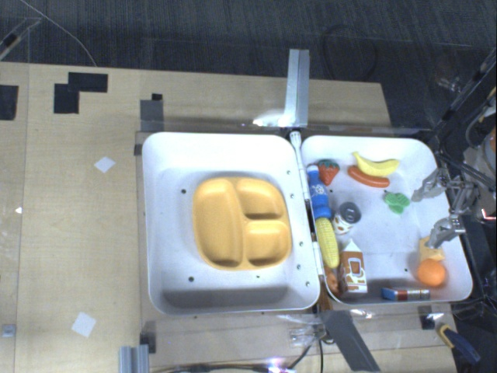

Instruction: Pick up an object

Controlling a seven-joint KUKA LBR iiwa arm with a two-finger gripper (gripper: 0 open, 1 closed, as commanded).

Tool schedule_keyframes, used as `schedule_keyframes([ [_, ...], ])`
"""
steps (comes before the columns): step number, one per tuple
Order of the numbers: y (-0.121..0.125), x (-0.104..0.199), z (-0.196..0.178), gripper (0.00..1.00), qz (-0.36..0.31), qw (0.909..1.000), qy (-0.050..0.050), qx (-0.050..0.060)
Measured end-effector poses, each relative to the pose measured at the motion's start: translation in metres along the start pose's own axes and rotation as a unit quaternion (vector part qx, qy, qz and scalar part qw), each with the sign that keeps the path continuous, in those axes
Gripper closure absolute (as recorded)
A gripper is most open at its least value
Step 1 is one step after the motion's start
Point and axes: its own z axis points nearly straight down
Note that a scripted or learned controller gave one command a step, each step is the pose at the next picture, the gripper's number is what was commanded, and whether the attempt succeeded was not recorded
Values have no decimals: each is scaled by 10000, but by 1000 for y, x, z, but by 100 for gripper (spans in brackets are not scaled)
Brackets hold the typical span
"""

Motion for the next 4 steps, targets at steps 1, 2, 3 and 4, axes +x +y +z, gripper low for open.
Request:
schedule_keyframes([
  [1, 53, -93, 145, 0, 837, 9965, -56, -2],
  [2, -18, -91, 147, 0, 1069, 9943, -23, 9],
  [3, 15, -132, 147, 0, 2255, 9742, 127, 44],
  [4, -18, -145, 99, 0, 1304, 9915, 34, 8],
])
